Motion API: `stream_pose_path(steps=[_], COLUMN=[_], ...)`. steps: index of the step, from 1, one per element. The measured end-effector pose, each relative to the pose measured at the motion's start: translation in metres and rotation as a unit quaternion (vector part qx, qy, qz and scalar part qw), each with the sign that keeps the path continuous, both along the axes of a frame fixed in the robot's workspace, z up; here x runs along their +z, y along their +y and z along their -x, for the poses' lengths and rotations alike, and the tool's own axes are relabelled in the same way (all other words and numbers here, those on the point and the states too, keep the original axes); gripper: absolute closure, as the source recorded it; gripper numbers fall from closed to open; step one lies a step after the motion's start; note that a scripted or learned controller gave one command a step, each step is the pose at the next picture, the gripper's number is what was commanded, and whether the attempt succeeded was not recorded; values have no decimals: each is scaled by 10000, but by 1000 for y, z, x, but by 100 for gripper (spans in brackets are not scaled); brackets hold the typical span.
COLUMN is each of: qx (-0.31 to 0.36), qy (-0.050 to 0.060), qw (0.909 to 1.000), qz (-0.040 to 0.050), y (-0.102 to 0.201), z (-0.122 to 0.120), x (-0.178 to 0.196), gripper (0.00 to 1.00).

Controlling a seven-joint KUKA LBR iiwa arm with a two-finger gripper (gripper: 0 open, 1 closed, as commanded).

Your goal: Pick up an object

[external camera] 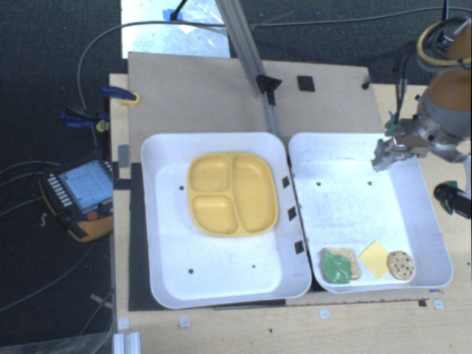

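Observation:
In the right bin (346, 198), near its front edge, lie three small food toys: a green leafy piece on toast (338, 265), a yellow cheese slice (374, 259) and a round cookie (400, 265). My gripper (386, 155) hangs over the bin's far right corner, well behind these items and apart from them. Nothing shows between its fingers.
The left bin (169, 271) holds a yellow divided plate (231, 194). A slanted metal pole (247, 43) rises behind the bins. Clamps and a handheld controller (81, 194) lie off the bench to the left. The arm's grey body (446, 102) occupies the right side.

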State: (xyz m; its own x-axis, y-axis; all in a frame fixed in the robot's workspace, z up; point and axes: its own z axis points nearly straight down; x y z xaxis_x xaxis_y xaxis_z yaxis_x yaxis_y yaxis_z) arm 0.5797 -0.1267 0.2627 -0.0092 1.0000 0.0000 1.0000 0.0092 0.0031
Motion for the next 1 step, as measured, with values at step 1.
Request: stream_pose_path(steps=[1], qx=[8], qy=[2], qw=[10000], qz=[-7], y=[56], z=[-9], x=[4], gripper=[100])
